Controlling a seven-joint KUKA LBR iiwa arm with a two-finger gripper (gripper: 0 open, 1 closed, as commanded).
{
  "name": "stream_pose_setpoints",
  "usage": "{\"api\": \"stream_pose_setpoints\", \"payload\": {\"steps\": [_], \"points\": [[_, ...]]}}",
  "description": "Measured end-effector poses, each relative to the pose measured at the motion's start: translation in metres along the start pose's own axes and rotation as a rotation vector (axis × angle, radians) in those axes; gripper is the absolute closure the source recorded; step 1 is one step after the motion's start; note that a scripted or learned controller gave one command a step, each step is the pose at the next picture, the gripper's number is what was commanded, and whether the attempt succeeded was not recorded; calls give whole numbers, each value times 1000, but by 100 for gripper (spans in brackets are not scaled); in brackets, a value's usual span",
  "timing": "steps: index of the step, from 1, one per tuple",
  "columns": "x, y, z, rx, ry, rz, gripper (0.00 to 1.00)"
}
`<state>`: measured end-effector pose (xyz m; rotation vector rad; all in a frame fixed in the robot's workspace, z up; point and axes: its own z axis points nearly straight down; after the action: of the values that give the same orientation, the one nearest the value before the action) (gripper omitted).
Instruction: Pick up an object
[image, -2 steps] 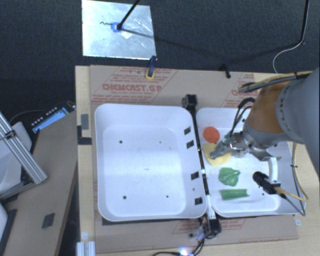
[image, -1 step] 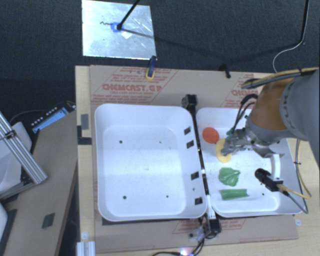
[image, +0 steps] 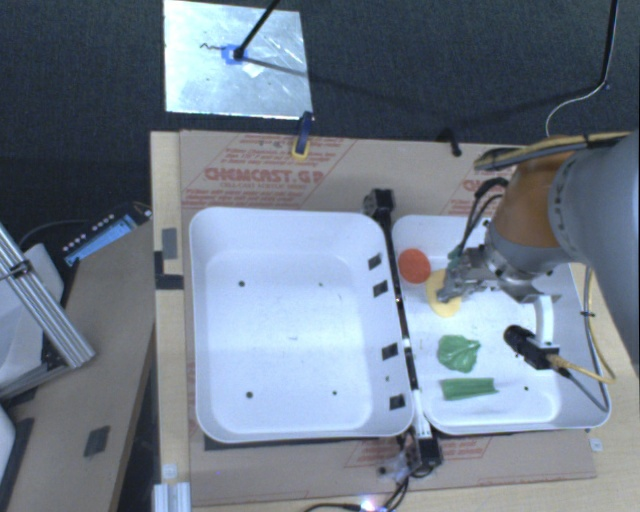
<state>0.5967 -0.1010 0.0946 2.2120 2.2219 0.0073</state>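
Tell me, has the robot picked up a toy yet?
Not yet. Done: the tool has reached the right bin. In hand: it sits on the yellow piece, beside the orange ball. Left: grabbing and lifting. The green leaf and green bar lie untouched.

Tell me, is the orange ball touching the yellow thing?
Apart. The camera view shows a strip of white bin floor between the orange ball and the yellow object, which lies lower right of it.

You see arm (image: 560, 215) reaching into right bin (image: 575, 395), gripper (image: 452, 288) low over yellow object (image: 445, 303). Orange ball (image: 415, 265) just left of it. Green leafy piece (image: 458, 351) and green bar (image: 468, 388) nearer you. Left bin (image: 290, 330) alongside.
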Motion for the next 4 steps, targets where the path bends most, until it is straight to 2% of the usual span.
{"api": "stream_pose_setpoints", "payload": {"steps": [1, 2, 3, 4], "points": [[-2, 13, -34, 3, 1, 0, 100], [-2, 12, -32, 5, 1, 0, 0], [-9, -88, 12, 18, 4, 8, 0], [-9, -81, -1, 4, 1, 2, 100]]}}
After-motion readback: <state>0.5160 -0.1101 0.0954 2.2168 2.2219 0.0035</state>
